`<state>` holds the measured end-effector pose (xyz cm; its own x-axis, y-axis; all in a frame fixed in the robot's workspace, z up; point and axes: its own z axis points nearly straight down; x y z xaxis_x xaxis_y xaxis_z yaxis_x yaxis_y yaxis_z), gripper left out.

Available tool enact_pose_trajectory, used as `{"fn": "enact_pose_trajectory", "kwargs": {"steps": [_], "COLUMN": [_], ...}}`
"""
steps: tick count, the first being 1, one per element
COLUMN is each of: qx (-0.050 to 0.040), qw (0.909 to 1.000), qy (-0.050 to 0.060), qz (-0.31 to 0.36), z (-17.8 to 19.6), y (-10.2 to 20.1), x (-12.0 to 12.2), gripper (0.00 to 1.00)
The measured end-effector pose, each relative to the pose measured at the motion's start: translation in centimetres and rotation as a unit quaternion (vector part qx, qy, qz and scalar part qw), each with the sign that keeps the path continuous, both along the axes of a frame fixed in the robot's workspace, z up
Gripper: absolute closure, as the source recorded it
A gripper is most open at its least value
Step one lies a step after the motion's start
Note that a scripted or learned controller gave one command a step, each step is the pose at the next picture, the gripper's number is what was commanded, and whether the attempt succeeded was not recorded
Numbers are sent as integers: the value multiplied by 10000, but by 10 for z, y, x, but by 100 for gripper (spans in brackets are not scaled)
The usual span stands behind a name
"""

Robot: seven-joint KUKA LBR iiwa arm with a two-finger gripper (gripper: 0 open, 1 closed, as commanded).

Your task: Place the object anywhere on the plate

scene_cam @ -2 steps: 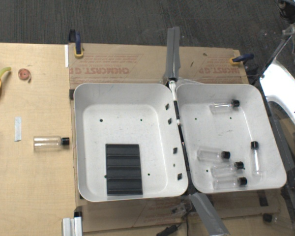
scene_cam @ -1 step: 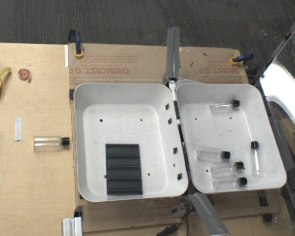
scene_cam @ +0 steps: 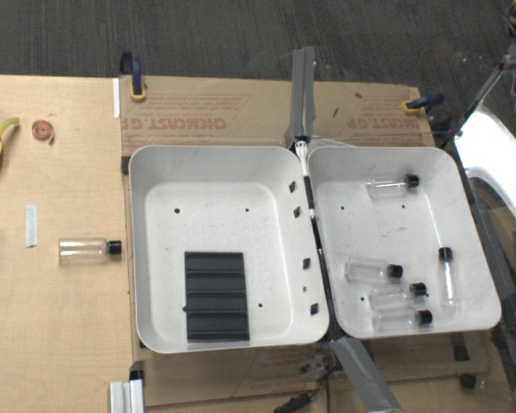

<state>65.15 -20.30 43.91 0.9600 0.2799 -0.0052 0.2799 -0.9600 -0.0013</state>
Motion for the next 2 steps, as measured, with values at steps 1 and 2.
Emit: {"fn": "enact_pose_trajectory", "kwargs": {"steps": [1,2], "qx": [3,0], "qw": [9992,9991], "qy": [-9,-7], "qz": [-395,-427], "z": [1,1], "y": [-19,106], "x": [1,2], "gripper": [0,0]}}
